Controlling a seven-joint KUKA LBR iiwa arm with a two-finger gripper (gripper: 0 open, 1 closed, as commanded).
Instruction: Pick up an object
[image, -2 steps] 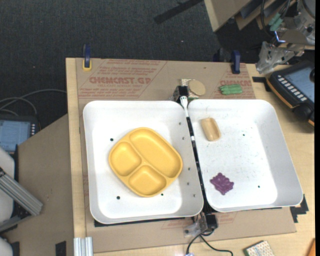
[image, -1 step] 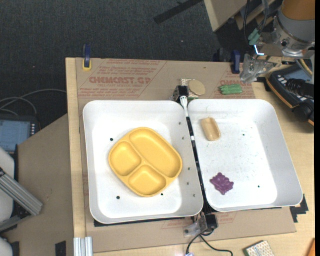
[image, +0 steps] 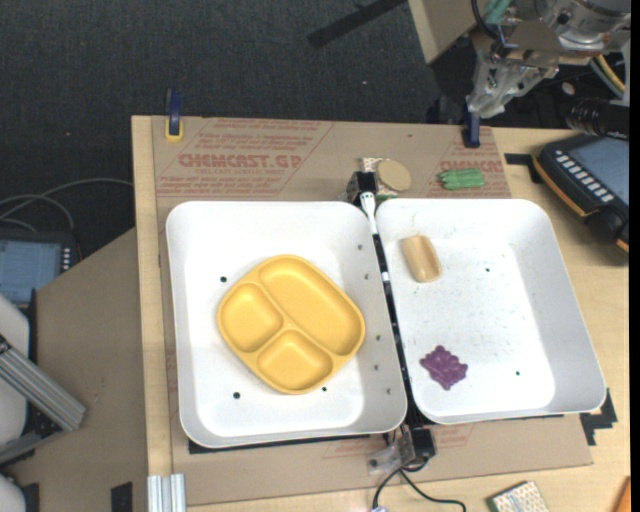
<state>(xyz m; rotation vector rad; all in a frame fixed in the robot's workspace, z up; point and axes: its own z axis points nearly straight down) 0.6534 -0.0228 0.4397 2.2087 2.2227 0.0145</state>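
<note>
In the left bin (image: 190, 300) lies a yellow divided plate (image: 290, 322). The right bin (image: 540, 300) holds a tan bread-roll-shaped object (image: 421, 257) near its back left corner and a small purple grape cluster (image: 443, 366) toward its front. My gripper (image: 492, 92) hangs high at the top right, beyond the back edge of the right bin and well away from all of these objects. I see nothing held in it.
A green object (image: 462, 179) and a round tan disc (image: 395, 176) lie on the cardboard behind the bins. Blue clamps (image: 174, 125) (image: 471, 132) stand at the board's back edge. A dark tablet-like device (image: 590, 170) sits at the right.
</note>
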